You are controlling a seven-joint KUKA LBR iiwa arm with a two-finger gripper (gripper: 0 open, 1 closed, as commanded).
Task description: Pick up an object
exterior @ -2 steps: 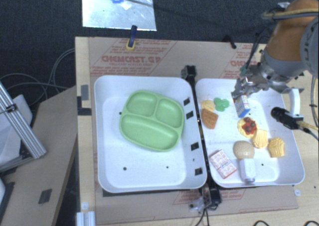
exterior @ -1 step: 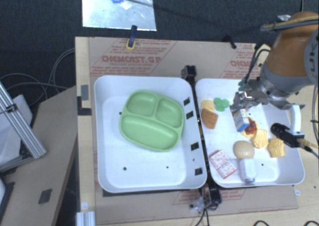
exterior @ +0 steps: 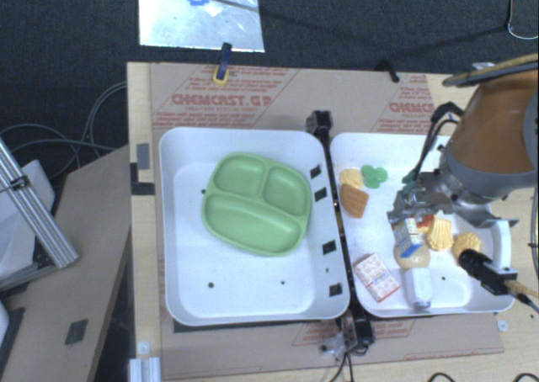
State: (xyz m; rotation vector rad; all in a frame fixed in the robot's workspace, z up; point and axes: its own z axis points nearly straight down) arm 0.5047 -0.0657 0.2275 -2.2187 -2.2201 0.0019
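- Jaws (exterior: 410, 214) low over the right bin (exterior: 383, 146), down among the clutter; I can't tell how they stand from this slant, and I see nothing plainly gripped.
- Progress, my read: reach made, pick not confirmed. Lift and hold remain.
- Nearest candidates sit right at the jaws: a small packet with blue (exterior: 409, 241) and an orange-yellow piece (exterior: 439, 234), both touching or just beside.
- Count, right bin: one green piece (exterior: 374, 175), one toast-like slice (exterior: 354, 200), one red-patterned card (exterior: 375, 276), one white bottle (exterior: 418, 286), one yellow lump (exterior: 466, 242). Pile partly hidden, so tally is rough.
- Left bin (exterior: 189, 288): one green tray (exterior: 257, 204), three sections.
- Two bins on the table (exterior: 278, 90).
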